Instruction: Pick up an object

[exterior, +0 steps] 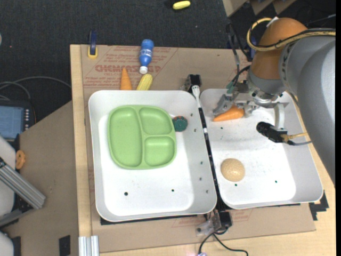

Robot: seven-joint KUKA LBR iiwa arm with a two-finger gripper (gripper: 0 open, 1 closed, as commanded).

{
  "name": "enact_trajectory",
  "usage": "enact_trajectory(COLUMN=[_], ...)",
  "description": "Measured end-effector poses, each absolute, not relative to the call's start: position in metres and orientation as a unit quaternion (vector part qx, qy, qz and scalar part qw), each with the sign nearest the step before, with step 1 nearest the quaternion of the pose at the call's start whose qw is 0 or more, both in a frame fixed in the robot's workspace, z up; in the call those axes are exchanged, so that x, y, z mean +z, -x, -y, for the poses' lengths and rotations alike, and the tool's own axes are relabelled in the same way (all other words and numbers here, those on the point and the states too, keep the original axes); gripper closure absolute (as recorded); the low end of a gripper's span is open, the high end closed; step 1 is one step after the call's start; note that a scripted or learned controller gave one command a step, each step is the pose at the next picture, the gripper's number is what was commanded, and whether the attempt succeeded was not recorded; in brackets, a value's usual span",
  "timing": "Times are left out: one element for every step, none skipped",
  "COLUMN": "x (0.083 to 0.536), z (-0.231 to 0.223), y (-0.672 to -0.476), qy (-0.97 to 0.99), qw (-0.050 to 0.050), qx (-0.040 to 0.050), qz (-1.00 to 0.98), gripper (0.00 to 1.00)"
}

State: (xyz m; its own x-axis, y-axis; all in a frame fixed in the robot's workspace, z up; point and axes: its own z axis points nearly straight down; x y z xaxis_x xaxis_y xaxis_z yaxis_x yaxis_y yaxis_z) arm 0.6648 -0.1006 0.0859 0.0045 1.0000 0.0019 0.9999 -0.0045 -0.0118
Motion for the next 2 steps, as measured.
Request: enact_trajectory(x=[0.095,0.19], z=[0.104,0.082], y=[-0.663,-0.6], qy=[0.71,0.707], qw=[0.004,0.001], qx=[0.0072,-0.0002], qz=[0.705,0.707], gripper=[1.0,1.0])
